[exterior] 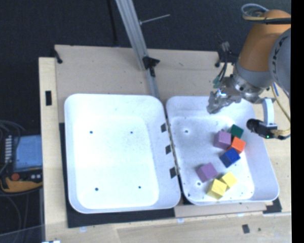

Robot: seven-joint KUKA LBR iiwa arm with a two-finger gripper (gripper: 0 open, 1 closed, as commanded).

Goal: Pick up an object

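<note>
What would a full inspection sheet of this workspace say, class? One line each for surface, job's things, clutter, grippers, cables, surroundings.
Surface: wooden bench bearing left bin and right bin.
Job's things: seven blocks in the right bin: two purple, two yellow, green, orange, blue.
Clutter: nothing seen.
Grippers: gripper above the right bin's far edge, holding nothing visible.
Cables: bundle left of the bench.
Surroundings: metal pole, dark floor.
</note>
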